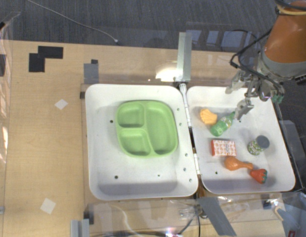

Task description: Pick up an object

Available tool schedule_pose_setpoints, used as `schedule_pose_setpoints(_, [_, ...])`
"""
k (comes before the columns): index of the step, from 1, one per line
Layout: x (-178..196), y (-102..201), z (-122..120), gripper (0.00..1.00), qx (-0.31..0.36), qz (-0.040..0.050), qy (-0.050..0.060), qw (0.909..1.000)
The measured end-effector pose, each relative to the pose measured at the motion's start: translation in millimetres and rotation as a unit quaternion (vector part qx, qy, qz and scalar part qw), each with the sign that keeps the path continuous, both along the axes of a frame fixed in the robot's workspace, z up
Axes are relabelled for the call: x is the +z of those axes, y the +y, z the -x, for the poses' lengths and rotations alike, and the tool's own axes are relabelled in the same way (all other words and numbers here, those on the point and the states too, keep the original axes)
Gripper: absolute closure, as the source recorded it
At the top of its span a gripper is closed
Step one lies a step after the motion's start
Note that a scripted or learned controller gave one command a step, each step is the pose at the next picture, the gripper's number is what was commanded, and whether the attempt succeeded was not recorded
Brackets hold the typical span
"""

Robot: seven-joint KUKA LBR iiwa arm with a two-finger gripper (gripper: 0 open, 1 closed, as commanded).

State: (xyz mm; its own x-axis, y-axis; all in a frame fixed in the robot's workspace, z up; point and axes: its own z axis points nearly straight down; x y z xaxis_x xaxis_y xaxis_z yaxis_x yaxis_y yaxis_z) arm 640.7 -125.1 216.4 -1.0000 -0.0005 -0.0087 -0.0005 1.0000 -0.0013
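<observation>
Arm w/ orange band (290, 32) comes in at upper right of frame. Gripper (245, 106) hangs over upper part of the right bin (286, 179), fingers pointing down-left; nothing seen between them, but can't tell if open or closed, too small and blurred.

Right bin contents: green bottle (221, 126) lying tilted near bin centre-top, its upper end just beside the gripper tip. Yellow-orange lump (208, 116) touching/just beside the bottle on its left, towards the bin's left wall. Red-and-white patterned box (223, 147) lying flat below the bottle, apart from it. Small can (258, 145), dark lid, greenish label, to the right of the box, near the middle right of bin. Orange gourd-shaped toy (235, 164) below the box, its narrow end pointing right at a red-and-green item (260, 175) near the bin's lower right; can't tell what that one is.

Left bin (101, 181), mid frame: green divided tray (146, 128), three compartments, lying flat about centre.

Both bins sit side by side on the wooden bench (39, 147).
</observation>
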Motion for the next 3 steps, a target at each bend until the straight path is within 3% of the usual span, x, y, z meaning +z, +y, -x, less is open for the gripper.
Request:
schedule_pose_setpoints(1, [-118, 25, -14, 0.0, -0.117, -0.0014, -0.002, 0.9931])
schedule_pose_setpoints(2, [-104, 27, -17, 1.0, -0.114, -0.0013, -0.007, 0.9934])
schedule_pose_setpoints(3, [-27, 79, 34, 1.0, -0.251, -0.0038, -0.002, 0.9679])
